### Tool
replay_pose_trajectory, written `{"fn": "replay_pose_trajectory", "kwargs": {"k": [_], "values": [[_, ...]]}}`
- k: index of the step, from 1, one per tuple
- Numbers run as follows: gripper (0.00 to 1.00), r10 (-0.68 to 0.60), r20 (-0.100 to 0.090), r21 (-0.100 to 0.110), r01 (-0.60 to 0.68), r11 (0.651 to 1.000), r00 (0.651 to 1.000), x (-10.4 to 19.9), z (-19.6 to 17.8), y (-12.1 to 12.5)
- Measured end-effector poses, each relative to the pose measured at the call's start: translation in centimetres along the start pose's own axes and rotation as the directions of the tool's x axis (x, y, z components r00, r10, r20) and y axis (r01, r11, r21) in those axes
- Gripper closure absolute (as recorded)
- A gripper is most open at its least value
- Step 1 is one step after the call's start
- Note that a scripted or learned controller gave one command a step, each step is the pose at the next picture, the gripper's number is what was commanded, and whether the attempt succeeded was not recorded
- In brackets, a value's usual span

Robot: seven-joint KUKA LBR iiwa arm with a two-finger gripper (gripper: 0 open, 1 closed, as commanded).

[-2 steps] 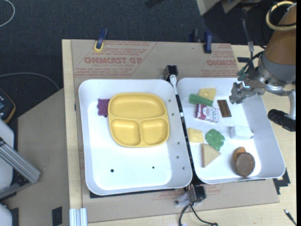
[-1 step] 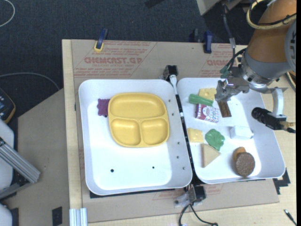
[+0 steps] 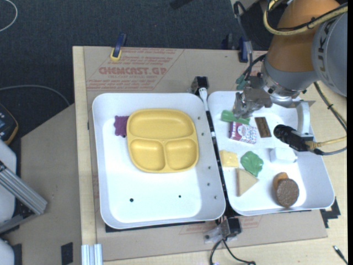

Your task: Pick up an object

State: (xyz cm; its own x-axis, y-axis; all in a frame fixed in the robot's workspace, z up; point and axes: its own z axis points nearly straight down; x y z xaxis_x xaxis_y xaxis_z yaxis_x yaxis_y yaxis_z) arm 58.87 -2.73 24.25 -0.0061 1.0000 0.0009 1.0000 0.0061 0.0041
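My gripper (image 3: 242, 110) hangs low over the far left part of the right bin (image 3: 322, 173), right above a small green piece (image 3: 228, 116) and a pink and white packet (image 3: 242, 132). Whether anything sits between its fingers cannot be made out. Beside the packet lies a brown bar (image 3: 263, 127). Nearer the front of that bin lie a yellow block (image 3: 229, 158), a green lump (image 3: 251, 163), a tan wedge (image 3: 244, 181), a white piece (image 3: 273, 154) and a brown round cookie (image 3: 286, 191).
The left bin (image 3: 110, 197) holds a yellow divided tray (image 3: 162, 138) with a purple thing (image 3: 120, 125) at its left edge. A black clip (image 3: 200, 84) sits at the far end of the wall between the bins.
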Motion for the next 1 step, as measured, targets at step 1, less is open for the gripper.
{"fn": "replay_pose_trajectory", "kwargs": {"k": [1], "values": [[1.00,0.000,-0.001,0.008,0.000,1.000,1.000,5.66,1.82,0.42]]}}
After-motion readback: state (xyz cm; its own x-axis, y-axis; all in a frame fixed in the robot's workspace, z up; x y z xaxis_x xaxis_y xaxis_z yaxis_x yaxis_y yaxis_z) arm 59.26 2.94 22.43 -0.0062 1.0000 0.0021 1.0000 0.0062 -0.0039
